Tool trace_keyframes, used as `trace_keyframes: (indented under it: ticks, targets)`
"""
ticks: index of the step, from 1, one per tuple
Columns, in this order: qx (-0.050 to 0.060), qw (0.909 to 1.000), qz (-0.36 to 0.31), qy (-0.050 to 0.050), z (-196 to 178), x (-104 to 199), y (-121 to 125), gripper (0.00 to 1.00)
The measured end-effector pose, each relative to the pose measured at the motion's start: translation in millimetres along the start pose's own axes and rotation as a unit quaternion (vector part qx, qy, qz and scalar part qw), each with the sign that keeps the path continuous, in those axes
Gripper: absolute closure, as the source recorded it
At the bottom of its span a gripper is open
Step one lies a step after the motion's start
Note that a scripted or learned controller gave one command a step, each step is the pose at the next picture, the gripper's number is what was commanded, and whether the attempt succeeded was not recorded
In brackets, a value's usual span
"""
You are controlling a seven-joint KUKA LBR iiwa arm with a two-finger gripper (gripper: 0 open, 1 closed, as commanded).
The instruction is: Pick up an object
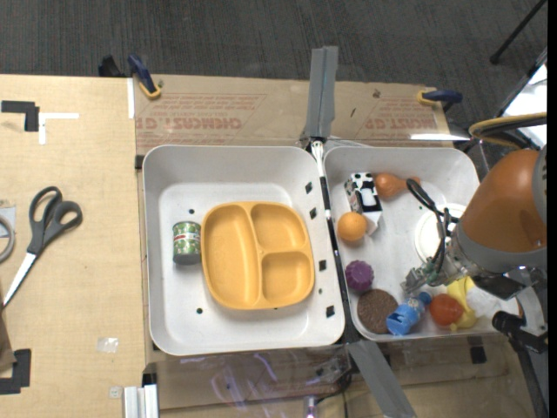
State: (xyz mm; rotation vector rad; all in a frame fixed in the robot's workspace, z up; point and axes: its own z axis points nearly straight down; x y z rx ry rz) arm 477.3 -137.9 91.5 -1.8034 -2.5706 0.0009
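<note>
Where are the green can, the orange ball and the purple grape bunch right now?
green can [186,242], camera view, on its labelled side, left bin.
orange ball [352,227], camera view, on its top, right bin.
purple grape bunch [359,275], camera view, on its middle, right bin.

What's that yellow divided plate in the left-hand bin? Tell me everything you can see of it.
The yellow plate is a rounded-square tray, seemingly plastic, with three compartments: one long one on its left, two smaller on its right. It lies flat in the left bin, holding nothing. A small green can stands right against its left edge.
</note>
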Motion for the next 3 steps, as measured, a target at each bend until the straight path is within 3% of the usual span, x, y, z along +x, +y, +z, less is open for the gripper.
trace_keyframes:
  ticks: [1,2,3]
  targets:
    - [0.0,0.9974,0.073,-0.001,0,15,45,1.0]
    - [0.0,0.9889,0.149,-0.001,-155,-56,30,1.0]
    - [0.001,0.9943,0.106,0.0,-36,-19,41,1.0]
